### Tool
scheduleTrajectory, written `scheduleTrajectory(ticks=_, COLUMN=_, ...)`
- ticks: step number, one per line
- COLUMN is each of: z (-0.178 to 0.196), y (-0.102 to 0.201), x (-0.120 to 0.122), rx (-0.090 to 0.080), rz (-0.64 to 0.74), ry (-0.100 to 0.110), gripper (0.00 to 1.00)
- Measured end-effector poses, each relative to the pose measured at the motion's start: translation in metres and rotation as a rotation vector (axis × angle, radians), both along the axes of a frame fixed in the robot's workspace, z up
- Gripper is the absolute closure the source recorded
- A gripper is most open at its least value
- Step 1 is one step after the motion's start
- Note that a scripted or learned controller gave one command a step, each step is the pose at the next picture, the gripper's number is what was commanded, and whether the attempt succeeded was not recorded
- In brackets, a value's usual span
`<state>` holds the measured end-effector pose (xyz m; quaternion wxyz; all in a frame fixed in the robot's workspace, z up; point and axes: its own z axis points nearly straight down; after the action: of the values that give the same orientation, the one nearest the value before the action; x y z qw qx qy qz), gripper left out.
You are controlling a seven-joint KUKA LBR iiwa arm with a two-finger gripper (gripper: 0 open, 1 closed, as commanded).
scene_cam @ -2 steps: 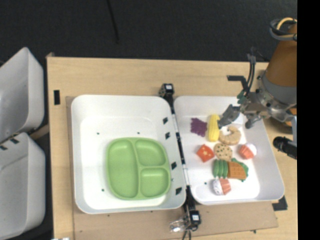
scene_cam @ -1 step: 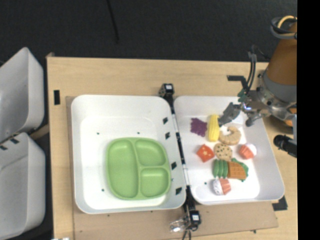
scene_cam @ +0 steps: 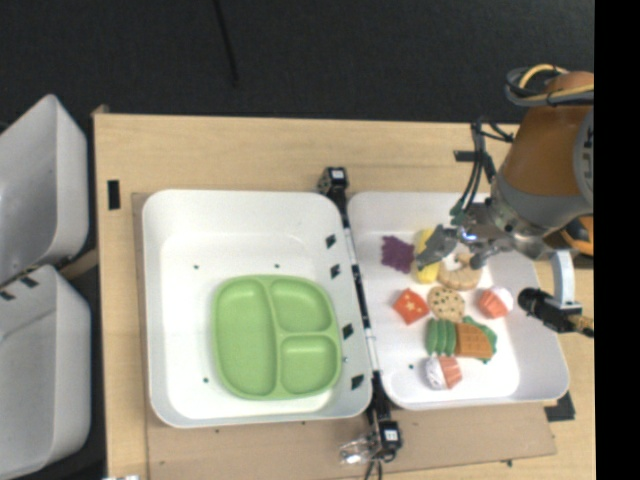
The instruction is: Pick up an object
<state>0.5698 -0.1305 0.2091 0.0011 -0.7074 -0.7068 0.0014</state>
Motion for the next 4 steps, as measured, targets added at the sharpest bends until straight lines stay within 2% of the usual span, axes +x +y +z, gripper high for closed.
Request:
scheduleTrajectory(ticks=1, z=-0.063, y=0.003, x=-0.003, rx=0.0, rz=-0.001, ry=0.0, gripper=0.0)
scheduleTrajectory(ticks=2, z=-0.108, y=0.001, x=-0.001, rx=-0.004, rz=-0.001, ry=-0.009, gripper=0.0)
scheduleTrajectory(ticks=3, z=-0.093, y=-0.002, x=0.001, rx=-0.006, rz=-0.008, ry=-0.017, gripper=1.0)
scheduleTrajectory(ticks=4, z=-0.049, y=-0.003, x=-0.001, rx=-0.001, rz=-0.008, ry=-0.009, gripper=1.0)
